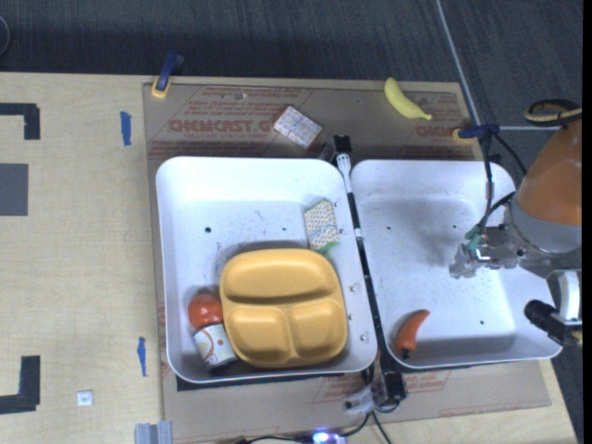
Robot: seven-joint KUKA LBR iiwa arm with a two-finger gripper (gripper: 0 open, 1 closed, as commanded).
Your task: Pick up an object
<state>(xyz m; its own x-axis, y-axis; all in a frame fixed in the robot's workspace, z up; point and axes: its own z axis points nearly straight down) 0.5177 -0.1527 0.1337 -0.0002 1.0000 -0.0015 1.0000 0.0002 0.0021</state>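
I see pincer (470,259) over right bin (435,188), jaw state unclear | pepper (410,331) lies down-left of pincer at bin's near wall | its long axis slants up-right toward pincer

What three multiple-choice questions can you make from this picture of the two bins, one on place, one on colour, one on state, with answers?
1. Where does the yellow compartment tray lie?
A. left white bin
B. right white bin
C. on the cardboard behind the bins

2. What colour is the small curved pepper-like object in the right bin?
A. blue
B. orange-red
C. green

3. How does the yellow banana stand to the bins?
A. inside the left
B. inside the right
C. outside both

Answers: 1 A, the tray fills the left bin's near half. 2 B, it is orange-red against the white floor. 3 C, the banana lies on the cardboard behind the right bin.
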